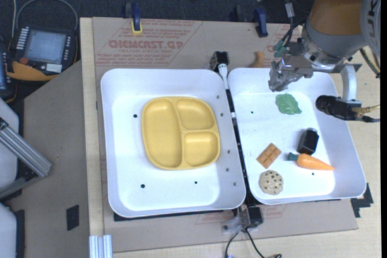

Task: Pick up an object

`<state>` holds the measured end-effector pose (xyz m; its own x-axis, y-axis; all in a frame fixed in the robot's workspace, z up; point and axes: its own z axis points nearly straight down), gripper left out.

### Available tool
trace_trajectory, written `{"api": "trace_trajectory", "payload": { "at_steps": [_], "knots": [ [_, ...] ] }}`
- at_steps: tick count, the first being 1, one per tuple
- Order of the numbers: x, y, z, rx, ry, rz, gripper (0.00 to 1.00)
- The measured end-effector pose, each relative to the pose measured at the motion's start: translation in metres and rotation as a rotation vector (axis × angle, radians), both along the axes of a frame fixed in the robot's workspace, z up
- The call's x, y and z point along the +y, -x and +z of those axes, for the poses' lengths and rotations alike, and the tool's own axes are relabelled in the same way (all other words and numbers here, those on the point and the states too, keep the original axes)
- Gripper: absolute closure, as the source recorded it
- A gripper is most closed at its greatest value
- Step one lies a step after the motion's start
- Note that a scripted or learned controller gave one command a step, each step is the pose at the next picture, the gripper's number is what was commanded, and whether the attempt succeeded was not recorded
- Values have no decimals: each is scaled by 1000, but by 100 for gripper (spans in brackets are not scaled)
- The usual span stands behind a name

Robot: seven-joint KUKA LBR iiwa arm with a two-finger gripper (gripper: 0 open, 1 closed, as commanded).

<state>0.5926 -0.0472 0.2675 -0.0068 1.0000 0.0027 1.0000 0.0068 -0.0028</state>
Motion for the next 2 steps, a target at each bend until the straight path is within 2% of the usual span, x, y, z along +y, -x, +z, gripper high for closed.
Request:
{"api": "trace_trajectory", "payload": {
  "at_steps": [1, 2],
  "knots": [
    [56, -5, -2, -2, 1, -1, 100],
    [98, -12, -14, -2, 2, -2, 100]
  ]
}}
